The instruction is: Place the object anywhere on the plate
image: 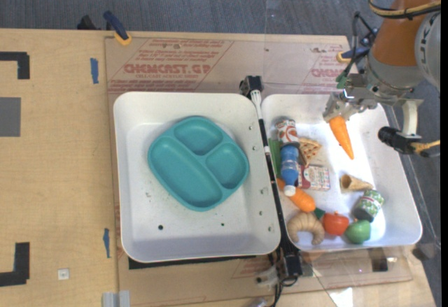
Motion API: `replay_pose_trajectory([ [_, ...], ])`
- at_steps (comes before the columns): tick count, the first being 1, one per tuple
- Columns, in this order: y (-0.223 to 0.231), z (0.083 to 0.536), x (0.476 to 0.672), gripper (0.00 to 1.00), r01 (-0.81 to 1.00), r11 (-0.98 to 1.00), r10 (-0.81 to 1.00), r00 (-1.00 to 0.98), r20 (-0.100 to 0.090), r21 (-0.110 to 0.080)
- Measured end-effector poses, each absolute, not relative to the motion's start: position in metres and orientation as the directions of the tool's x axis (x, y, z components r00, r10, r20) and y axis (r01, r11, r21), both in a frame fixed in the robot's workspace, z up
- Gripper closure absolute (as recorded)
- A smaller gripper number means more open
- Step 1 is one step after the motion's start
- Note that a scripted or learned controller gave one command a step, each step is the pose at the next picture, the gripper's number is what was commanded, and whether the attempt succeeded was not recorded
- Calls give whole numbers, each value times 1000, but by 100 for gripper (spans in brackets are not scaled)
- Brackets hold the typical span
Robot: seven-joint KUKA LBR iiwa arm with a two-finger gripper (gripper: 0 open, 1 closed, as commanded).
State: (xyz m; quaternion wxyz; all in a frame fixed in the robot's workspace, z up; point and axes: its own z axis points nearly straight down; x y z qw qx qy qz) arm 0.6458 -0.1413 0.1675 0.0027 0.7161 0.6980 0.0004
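carrot point(341, 136): light, stiff, smooth, tapered; grip the thick top
gripper point(341, 111): fingers pinching the carrot's top end

The gripper point(341, 108) hung over the right bin point(400, 180) with the thick end of an orange carrot point(341, 135) between its fingers, while the teal plate point(198, 161) lay in the left bin point(133, 180) and other toy food point(308, 190) lay below the carrot.
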Motion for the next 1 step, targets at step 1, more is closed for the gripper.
replay_pose_trajectory([
  [1, -96, 165, 586, 100, 938, -346, 938, 346, 2, -10],
])
